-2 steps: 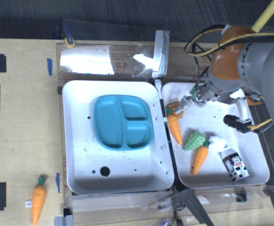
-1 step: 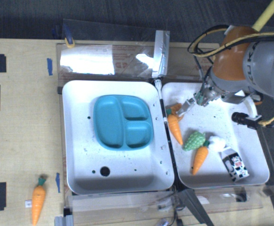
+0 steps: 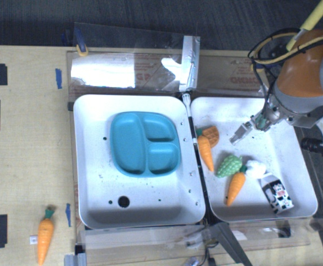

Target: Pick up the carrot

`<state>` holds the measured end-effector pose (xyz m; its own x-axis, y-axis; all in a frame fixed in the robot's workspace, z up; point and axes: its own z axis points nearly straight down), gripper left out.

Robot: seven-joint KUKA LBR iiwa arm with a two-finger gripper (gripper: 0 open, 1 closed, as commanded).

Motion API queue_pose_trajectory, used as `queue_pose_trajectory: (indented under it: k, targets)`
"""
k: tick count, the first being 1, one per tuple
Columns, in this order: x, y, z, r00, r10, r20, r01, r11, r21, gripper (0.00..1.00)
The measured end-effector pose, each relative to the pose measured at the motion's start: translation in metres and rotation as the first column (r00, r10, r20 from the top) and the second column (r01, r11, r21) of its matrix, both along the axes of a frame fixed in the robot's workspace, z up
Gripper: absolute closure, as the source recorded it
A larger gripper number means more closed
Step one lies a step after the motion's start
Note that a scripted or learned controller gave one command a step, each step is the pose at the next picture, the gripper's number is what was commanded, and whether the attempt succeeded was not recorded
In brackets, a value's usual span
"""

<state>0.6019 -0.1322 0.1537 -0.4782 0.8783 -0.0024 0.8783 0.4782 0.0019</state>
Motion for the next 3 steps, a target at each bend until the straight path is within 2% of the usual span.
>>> queue_pose_trajectory:
  k: [1, 2, 3]
  targets:
    - [0.053, -0.024, 0.091, 0.994, -0.113, 0.004, 0.113, 0.994, -0.001, 0.00]
    - [-0.005, 0.063, 0.055, 0.985, -0.171, -0.007, 0.171, 0.985, 0.002, 0.00]
    - [-0.010, 0.089, 0.106, 0.999, -0.038, 0.002, 0.038, 0.999, 0.000, 0.00]
